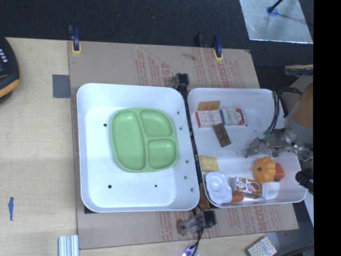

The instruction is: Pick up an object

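Over the right bin [250, 97], I am watching the gripper [254, 147] hanging low, its grey fingers spread apart and pointing toward the bin's middle, with nothing between them. Just beside it, toward the near right corner, an orange pumpkin-shaped toy [265, 169] is sitting on the bin floor, rounded and ribbed, with a small red piece touching its right side. It is lying close under the gripper's wrist but apart from the fingertips.

Around it I am seeing a brown bar [221, 134] lying at a slant near the centre, an orange packet [208, 114] and a white carton [233, 116] toward the far wall, a pale yellow block [208, 164] by the left wall, and a white cup-like piece [217, 186] beside a printed packet [249, 187] along the near wall.

To the left, a green divided plate [144, 139] is resting in the left bin [93, 159].

Most of the arm is being cut off at the right edge, and the printing on the packets is too blurred for me to read.
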`<state>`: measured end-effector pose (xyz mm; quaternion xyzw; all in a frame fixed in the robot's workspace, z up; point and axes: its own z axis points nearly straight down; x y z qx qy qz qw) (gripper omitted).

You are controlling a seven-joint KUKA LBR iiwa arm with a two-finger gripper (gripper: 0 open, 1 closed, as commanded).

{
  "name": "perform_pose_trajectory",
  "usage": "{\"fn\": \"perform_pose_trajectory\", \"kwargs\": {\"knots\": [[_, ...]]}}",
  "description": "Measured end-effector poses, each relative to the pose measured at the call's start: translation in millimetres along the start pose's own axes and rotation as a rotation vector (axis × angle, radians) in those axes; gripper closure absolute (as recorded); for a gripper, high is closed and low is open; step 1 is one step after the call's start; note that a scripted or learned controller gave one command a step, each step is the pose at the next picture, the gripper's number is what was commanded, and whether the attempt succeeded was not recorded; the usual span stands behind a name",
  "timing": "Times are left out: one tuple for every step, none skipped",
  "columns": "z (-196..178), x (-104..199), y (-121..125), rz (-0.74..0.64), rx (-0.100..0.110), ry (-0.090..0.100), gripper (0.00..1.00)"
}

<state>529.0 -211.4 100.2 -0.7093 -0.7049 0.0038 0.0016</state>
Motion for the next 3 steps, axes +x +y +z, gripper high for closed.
{"fn": "perform_pose_trajectory", "kwargs": {"knots": [[10, 42, -57, -0.01, 0.003, 0.008, 0.0], [-2, 38, -53, -0.012, -0.005, 0.002, 1.0], [-96, 143, -52, -0.022, -0.013, 0.008, 1.0]]}}
